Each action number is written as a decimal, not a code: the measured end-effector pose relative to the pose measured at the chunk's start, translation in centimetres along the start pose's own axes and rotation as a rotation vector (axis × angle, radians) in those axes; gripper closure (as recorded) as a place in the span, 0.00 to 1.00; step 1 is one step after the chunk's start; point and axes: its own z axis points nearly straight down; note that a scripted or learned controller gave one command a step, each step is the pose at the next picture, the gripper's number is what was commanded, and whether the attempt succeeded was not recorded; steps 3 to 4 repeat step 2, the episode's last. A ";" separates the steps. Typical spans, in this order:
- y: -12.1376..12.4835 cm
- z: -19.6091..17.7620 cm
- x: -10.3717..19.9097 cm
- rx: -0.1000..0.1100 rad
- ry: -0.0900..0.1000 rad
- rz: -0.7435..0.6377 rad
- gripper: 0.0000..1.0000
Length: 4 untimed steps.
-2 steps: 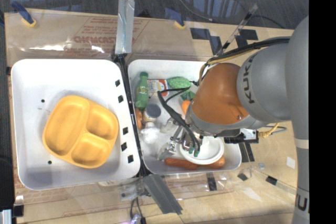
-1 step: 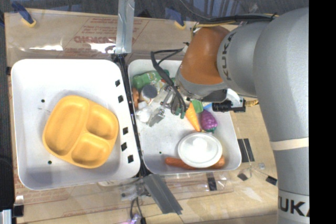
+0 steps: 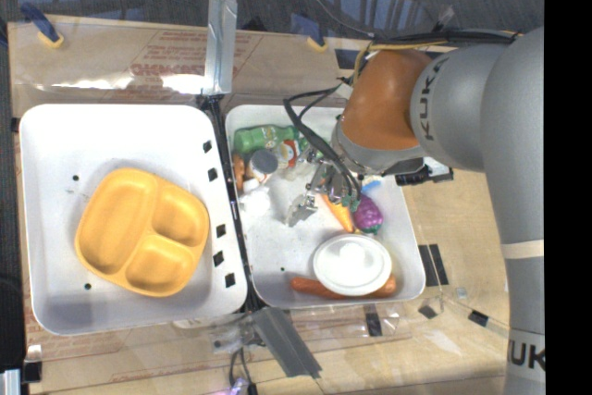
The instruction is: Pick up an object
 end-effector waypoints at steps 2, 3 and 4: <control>1.0 -7.8 10.9 -0.001 -0.001 0.089 1.00; 1.0 -7.8 10.9 -0.001 -0.001 0.089 1.00; 1.0 -7.8 10.9 -0.001 -0.001 0.089 1.00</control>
